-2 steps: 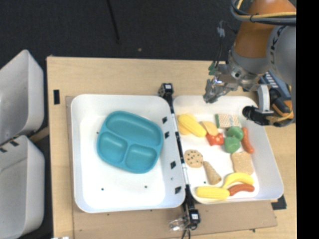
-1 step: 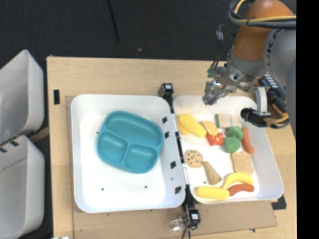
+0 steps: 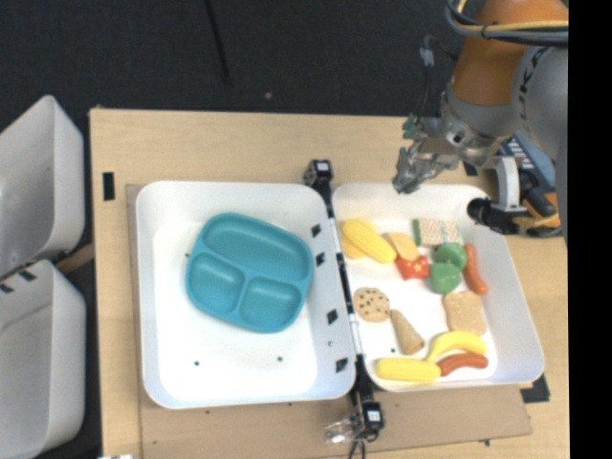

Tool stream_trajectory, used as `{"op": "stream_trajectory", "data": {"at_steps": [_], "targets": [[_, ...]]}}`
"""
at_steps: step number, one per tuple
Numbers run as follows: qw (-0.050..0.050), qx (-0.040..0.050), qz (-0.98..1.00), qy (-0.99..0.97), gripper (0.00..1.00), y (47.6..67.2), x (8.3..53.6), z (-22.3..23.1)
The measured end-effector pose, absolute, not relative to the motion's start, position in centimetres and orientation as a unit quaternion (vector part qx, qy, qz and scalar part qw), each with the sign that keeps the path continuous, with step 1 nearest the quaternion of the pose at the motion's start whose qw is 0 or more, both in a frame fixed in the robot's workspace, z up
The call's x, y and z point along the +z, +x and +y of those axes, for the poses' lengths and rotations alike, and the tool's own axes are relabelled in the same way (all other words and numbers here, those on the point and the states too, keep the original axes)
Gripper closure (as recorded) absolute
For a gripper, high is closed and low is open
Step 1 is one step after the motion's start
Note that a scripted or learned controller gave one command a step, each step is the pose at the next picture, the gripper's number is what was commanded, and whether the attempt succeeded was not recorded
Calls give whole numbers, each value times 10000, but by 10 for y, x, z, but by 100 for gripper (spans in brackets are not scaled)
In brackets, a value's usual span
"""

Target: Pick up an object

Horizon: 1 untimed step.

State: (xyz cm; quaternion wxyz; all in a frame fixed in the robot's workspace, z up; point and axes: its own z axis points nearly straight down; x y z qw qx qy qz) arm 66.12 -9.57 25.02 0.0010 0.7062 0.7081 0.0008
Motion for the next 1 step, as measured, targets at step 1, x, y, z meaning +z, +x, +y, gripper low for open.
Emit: {"op": "stream_trajectory", "data": {"at_steps": [1], "targets": [[3, -10, 7077, 7065, 100, 656, 230, -92]]}}
